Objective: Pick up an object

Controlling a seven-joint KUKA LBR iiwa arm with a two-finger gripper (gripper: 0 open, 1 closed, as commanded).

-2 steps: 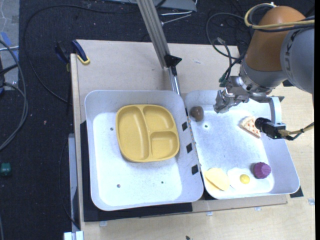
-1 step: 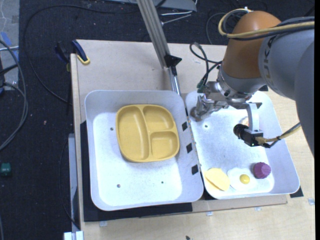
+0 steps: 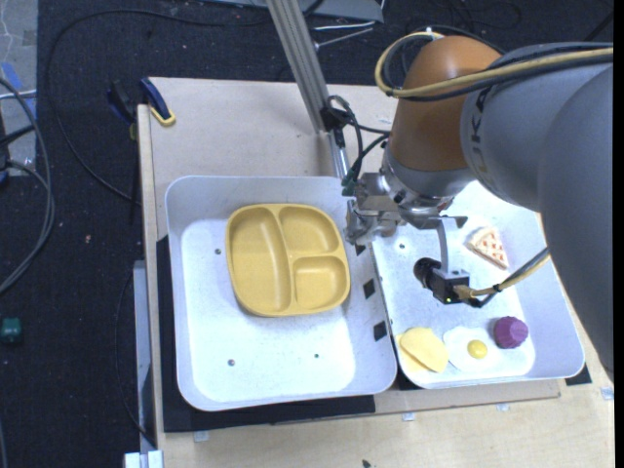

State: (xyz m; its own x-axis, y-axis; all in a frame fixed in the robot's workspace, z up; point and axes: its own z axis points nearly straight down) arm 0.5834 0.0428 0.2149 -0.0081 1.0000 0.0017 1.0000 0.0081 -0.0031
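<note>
My gripper (image 3: pixel 359 228) hangs over the rim where the two bins meet, just right of a yellow divided plate (image 3: pixel 288 258) that lies in the left bin (image 3: pixel 195 359). In the right bin (image 3: pixel 546 359) a pizza slice toy (image 3: pixel 487 248) lies at the far right. Along that bin's front edge sit a purple ball-like piece (image 3: pixel 509 332), a fried egg toy (image 3: pixel 468 347) and a yellow wedge (image 3: pixel 423 349). Nothing is seen held under the gripper, and the grey arm with its orange band (image 3: pixel 444 96) covers the back of the right bin.
A black plug on a yellow cable (image 3: pixel 439 279) dangles from the arm over the middle of the right bin. A metal pole (image 3: pixel 302 57) slants up from the bench behind the bins. Black clips (image 3: pixel 374 289) sit on the wall between the bins.
</note>
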